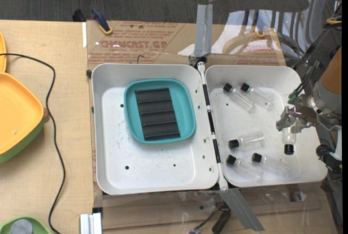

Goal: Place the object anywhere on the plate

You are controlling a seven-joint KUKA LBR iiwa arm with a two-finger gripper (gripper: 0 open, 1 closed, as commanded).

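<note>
Vials [244, 142] lie scattered in the right bin [272, 76], so we hang our gripper [289, 124] over its right side near one vial. Whether it grips anything, we cannot tell. The teal plate [187, 113] waits in the left bin [109, 135].
</note>
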